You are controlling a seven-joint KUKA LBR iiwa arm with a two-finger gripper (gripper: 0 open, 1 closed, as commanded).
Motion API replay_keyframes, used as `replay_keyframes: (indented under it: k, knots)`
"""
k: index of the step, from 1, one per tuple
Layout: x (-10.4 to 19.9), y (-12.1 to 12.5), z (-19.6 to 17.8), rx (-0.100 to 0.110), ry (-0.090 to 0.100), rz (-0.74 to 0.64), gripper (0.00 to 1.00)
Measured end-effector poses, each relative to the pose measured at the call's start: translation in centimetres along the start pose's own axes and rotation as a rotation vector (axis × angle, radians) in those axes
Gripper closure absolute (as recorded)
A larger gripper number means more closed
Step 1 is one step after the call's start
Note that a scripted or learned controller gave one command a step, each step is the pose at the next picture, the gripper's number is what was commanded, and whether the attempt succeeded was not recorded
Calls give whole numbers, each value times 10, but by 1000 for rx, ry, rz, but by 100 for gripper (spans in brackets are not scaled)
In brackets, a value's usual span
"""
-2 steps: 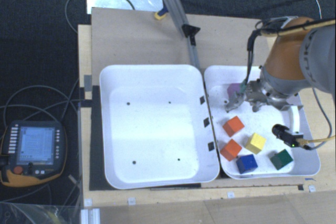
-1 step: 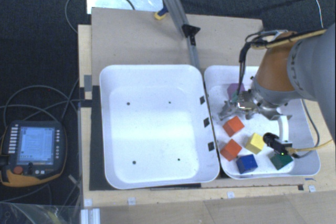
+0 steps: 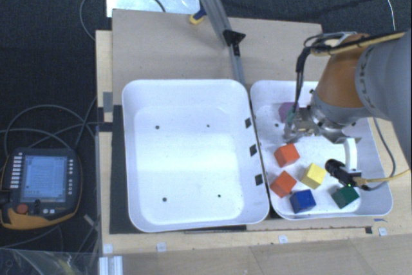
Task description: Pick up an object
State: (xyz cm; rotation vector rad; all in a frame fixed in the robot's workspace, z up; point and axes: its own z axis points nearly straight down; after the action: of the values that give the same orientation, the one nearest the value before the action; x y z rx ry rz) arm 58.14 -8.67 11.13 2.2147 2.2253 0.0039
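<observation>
Blue cube (image 3: 302,201) sat closest to the lens, at 6 o'clock in the right bin (image 3: 383,204). Working left to right: teach pendant (image 3: 40,185) on the floor at 9 o'clock, then the left bin (image 3: 138,138), smooth white plastic with a few dark spots on its floor. In the right bin, two orange cubes, one (image 3: 287,154) above the other (image 3: 282,183), then a yellow cube (image 3: 315,175) and a green cube (image 3: 345,196) toward 4 o'clock. A purple piece (image 3: 285,111) peeked out at 12 o'clock, partly hidden by my wrist.

My pincer (image 3: 296,132) hung low just above the upper orange cube. How wide it stood I couldn't tell, and nothing was visibly in it.

Judgement: upper orange cube was the target. The cubes looked rigid, flat-faced and matte. Best to drop straight down, square up to two opposite faces, close on the middle, and stay clear of the bin wall at 9 o'clock.
</observation>
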Motion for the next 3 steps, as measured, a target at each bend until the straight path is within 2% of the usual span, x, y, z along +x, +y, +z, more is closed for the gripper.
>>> replay_keyframes:
  k: [2, 3]
  knots:
    - [-6, 8, -117, -4, -2, 0, 100]
    - [-6, 10, -150, -2, -1, 0, 100]
